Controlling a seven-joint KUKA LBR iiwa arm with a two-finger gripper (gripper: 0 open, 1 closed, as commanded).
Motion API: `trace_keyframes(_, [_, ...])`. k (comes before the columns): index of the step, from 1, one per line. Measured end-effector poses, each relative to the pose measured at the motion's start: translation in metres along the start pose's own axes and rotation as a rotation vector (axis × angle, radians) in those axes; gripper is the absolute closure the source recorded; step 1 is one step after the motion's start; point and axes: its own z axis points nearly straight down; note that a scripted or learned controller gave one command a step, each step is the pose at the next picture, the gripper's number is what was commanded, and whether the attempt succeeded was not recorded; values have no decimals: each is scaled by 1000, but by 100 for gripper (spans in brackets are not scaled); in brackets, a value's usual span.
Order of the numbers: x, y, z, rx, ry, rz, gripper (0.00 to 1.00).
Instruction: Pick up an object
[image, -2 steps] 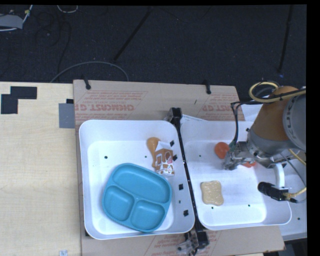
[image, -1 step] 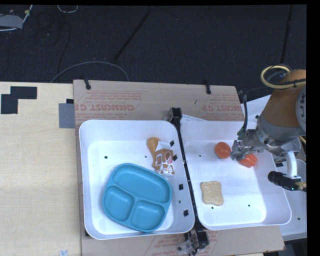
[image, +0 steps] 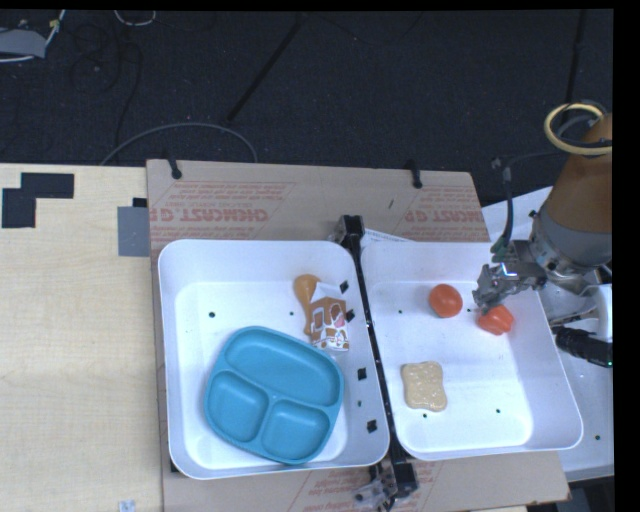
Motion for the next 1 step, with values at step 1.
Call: trace_keyframes(1, [-1, 0, -20, 2, 0, 0, 100])
